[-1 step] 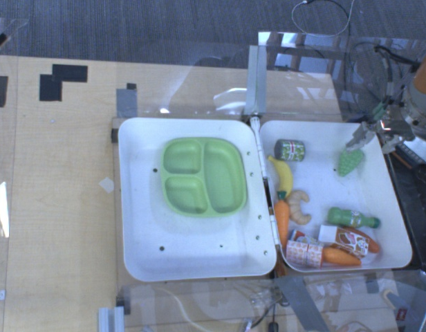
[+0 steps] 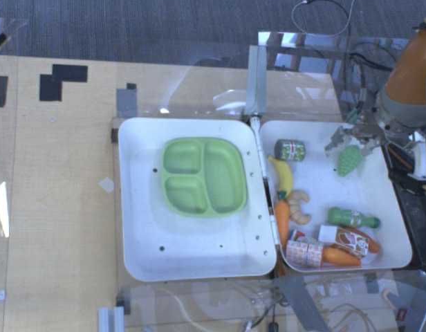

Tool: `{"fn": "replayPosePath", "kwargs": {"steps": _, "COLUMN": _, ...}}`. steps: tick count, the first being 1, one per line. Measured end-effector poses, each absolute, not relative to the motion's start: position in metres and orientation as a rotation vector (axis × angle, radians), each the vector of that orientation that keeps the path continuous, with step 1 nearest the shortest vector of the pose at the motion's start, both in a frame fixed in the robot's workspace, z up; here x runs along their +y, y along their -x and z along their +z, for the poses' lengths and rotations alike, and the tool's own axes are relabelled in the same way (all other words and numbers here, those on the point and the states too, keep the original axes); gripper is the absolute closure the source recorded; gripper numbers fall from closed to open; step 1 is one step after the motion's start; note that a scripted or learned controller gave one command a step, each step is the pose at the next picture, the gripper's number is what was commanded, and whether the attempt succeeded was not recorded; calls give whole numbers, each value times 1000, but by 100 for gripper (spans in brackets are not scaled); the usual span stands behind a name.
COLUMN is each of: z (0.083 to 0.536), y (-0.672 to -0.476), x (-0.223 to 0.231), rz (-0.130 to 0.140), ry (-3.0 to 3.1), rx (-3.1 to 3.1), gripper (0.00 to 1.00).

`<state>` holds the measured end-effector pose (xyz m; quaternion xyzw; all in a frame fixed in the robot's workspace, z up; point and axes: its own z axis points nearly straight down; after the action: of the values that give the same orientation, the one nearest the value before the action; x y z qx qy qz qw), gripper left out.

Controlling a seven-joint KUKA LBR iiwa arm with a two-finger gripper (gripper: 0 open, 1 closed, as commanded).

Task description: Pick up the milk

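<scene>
Left bin (image 2: pixel 130 254): a smooth green three-section plate (image 2: pixel 202 176). Right bin (image 2: pixel 400 244): milk (image 2: pixel 351 241), a printed carton at the near edge beside a carrot (image 2: pixel 339 256); far from it, the pincer (image 2: pixel 353 144), fingers spread, over a bumpy green fruit (image 2: pixel 349 161).

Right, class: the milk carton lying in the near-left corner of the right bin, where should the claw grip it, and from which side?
Probably from straight above, gripping the milk carton mid-body across its narrow width. It lies flat in the corner of the right bin, with one carrot at its right end and another carrot just behind, so a sideways approach looks blocked.
</scene>
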<state>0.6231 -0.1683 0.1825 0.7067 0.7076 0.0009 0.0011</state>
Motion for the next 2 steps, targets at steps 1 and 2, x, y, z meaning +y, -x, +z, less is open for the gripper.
{"fn": "replayPosePath", "kwargs": {"steps": 1, "z": 178, "y": -651, "x": -131, "rz": 3, "ry": -2584, "rx": 1783, "gripper": 0}}
{"fn": "replayPosePath", "kwargs": {"steps": 2, "z": 187, "y": -609, "x": -131, "rz": 3, "ry": -2481, "rx": 1925, "gripper": 0}}
